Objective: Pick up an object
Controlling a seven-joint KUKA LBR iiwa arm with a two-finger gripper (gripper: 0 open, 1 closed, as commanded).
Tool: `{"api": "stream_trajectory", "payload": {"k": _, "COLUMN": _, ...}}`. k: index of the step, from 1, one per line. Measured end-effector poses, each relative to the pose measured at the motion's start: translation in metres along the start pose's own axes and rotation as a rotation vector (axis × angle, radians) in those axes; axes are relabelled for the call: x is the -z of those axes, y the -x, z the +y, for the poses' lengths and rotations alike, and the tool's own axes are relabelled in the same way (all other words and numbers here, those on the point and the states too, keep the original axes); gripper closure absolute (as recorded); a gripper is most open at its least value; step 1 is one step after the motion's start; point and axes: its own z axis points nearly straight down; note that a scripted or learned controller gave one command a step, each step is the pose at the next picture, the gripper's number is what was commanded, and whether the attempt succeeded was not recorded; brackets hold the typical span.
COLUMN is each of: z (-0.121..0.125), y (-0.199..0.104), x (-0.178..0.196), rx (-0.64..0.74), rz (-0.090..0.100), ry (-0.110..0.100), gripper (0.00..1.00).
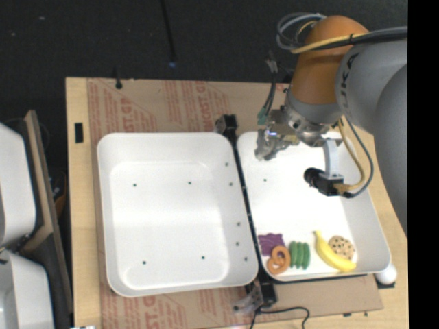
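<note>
Along the front edge of the right bin (363, 218) lie several small toy foods: a purple piece (271, 240), an orange ring (279, 260), a green piece (300, 253), a yellow banana (332, 254) and a speckled tan cookie (341, 246). My gripper (269, 144) hangs over the back left corner of that bin, well away from the toys. Its fingers are small and dark against the bin wall, and I see no object between them.
The left bin (171, 211) sits beside the right one on the cardboard-covered bench (158, 108). A black clip (226, 123) stands at the back where the bins meet. The arm's cables (333, 180) loop over the right bin's middle.
</note>
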Motion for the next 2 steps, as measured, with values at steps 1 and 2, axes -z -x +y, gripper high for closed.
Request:
{"api": "stream_trajectory", "payload": {"k": 1, "z": -0.012, "y": -0.049, "x": 0.015, "rx": 0.0, "rz": 0.001, "ry": 0.002, "gripper": 1.0}}
{"api": "stream_trajectory", "payload": {"k": 2, "z": -0.009, "y": -0.1, "x": 0.021, "rx": 0.001, "rz": 0.001, "ry": 0.001, "gripper": 1.0}}
